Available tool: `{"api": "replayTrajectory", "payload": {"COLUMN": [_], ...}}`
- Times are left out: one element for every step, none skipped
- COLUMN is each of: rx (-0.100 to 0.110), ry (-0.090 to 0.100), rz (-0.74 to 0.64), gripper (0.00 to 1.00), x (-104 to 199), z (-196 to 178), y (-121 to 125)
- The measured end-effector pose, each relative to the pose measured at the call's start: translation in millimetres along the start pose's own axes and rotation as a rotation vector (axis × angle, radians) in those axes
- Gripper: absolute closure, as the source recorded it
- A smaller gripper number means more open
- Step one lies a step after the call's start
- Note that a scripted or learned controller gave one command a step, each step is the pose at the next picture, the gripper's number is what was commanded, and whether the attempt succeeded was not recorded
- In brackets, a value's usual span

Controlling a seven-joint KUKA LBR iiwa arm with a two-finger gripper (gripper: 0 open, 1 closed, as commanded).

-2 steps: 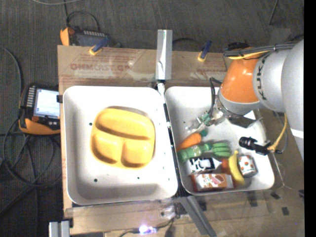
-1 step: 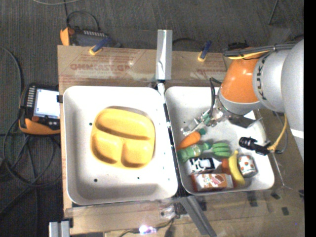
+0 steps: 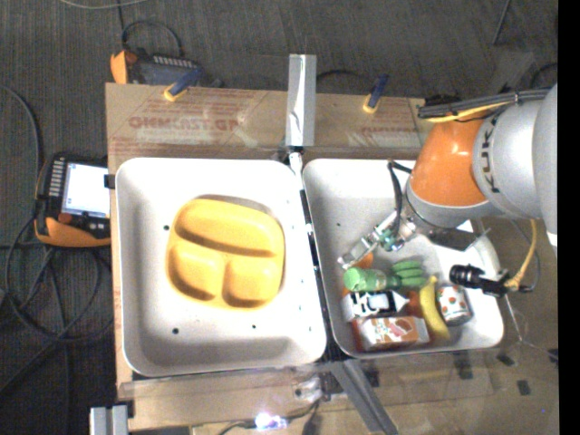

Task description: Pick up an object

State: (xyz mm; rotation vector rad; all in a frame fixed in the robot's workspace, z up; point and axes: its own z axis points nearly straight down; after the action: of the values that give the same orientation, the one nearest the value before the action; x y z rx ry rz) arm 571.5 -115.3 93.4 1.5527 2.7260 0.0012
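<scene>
step: we judge approach to pick | jaws [image 3: 358,256]: just above green toy [image 3: 399,271], grip state unreadable | toy: right bin [image 3: 344,198], front cluster, beside banana [image 3: 428,308], can [image 3: 455,304] | advice: we descend straight, centre on toy, clear of neighbours

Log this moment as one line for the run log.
gripper: low in right bin, over toy pile | holding: nothing seen | yellow divided tray: left bin | pick: not yet done

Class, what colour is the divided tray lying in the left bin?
Yellow. The tray shows best in the camera view, lying in the white left bin.
</scene>
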Motion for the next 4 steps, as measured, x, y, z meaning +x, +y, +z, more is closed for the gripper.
{"api": "replayTrajectory", "payload": {"rx": [-0.008, 0.003, 0.005, 0.005], "ry": [-0.005, 0.001, 0.003, 0.001], "rz": [0.003, 0.093, 0.205, 0.206], "gripper": [1.0, 1.0, 1.0, 0.0], "x": [-2, 34, 90, 90], "z": [-11, -146, -175, -175], "y": [2, 42, 82, 81]}}
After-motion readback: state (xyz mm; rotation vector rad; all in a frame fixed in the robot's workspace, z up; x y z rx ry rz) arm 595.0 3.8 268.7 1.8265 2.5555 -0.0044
